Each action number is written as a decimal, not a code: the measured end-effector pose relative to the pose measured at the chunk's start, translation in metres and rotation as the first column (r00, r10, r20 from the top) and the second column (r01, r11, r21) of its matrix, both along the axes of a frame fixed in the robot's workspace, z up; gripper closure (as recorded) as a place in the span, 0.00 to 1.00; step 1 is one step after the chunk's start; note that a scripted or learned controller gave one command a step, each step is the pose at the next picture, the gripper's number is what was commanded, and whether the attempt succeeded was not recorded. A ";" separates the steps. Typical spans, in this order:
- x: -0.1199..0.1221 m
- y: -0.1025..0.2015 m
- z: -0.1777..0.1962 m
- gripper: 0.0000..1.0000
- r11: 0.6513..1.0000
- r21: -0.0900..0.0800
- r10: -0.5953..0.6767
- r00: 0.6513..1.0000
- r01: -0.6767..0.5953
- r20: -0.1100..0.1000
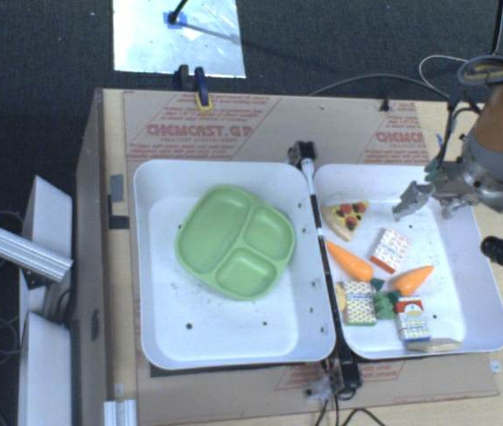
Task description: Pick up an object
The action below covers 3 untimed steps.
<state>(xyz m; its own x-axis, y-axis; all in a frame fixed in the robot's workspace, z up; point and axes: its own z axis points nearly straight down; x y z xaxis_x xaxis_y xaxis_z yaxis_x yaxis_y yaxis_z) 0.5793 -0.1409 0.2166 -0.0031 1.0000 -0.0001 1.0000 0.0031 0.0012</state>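
While your claw [421, 198] hangs open and empty above the right bin's [486, 278] upper edge, bring it over the small red-and-white box [389, 249] lying mid-bin, then drop straight, straddling its narrow sides.

Left bin [158, 238]: held a green divided plate [236, 241].
Right bin [477, 278]: held a pizza slice [346, 217], two carrots [349, 262] [412, 279], and small cartons [389, 249].
Tool [428, 198]: hovered above the right bin's far edge, holding nothing.
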 end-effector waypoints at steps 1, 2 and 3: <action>0.021 0.024 -0.128 0.00 1.000 -0.001 0.002 1.000 -0.002 0.010; 0.023 0.021 -0.116 1.00 1.000 -0.007 0.001 1.000 -0.001 0.017; 0.023 0.021 -0.116 0.00 1.000 -0.007 0.001 1.000 -0.001 0.017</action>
<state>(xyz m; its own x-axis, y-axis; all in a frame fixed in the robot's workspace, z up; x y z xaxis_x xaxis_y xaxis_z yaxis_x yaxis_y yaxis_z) 0.6021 -0.1199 0.1005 -0.0038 1.0000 -0.0074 0.9998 0.0039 0.0179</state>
